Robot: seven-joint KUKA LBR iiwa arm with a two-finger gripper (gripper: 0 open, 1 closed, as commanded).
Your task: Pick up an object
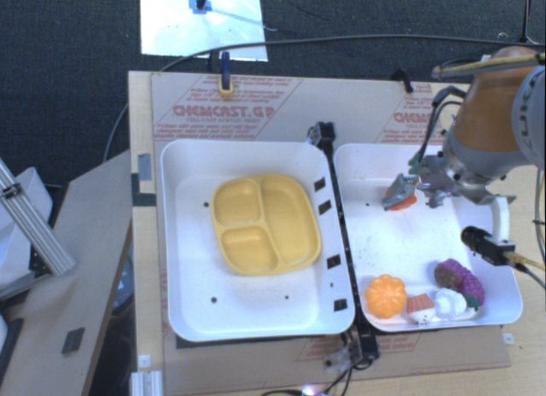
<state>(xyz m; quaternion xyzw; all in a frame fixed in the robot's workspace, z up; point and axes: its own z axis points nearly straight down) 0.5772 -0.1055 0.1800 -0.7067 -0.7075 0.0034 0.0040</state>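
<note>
- Your end effector (408, 191) hangs over the upper middle of the right bin (367, 241), reaching in from the right
- A small grey and orange-red object (399, 198) sits right at its tip; you can see the tip closed in around it, though whether it is lifted clear of the bin floor you cannot tell
- Along the right bin's near edge you have an orange pumpkin-shaped toy (386, 295), then a small orange and white piece (420, 305), a white item (448, 303) and a purple grape-like cluster (461, 279), packed close together and well apart from the tip
- A black cylindrical part (484, 245) of the arm's rig sticks out over the right side of that bin, above the purple cluster
- The left bin (183, 241) holds a yellow divided tray (264, 224), lying flat near its centre
- The divider between the bins (335, 224) runs just left of the tip, with black clips along it
- Between the tip and the toys at the near edge, the right bin's white floor is bare
- A black cable (341, 42) arcs over the far edge of the worktop (281, 100)
</note>
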